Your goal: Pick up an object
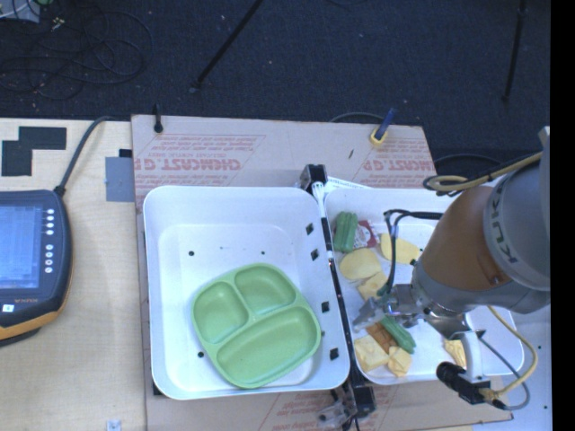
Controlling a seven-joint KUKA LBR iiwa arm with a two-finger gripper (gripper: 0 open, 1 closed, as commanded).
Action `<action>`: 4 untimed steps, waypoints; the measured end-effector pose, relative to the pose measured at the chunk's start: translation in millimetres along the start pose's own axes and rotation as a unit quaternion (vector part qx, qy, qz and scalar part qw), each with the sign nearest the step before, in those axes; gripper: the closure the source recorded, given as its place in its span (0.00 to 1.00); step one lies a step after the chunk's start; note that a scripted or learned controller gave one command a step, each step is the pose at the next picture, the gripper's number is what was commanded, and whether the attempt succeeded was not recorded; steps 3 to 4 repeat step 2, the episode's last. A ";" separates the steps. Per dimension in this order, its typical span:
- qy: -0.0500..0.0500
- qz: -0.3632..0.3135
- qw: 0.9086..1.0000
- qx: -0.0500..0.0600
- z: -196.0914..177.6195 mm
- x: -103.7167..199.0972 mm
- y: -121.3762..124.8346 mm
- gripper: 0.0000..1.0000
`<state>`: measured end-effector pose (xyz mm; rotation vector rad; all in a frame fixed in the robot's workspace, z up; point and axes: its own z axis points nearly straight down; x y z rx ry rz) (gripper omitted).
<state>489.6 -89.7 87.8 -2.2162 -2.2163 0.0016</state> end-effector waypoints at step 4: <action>-0.001 -0.004 1.000 -0.004 -103.0 70.3 -14.2 1.00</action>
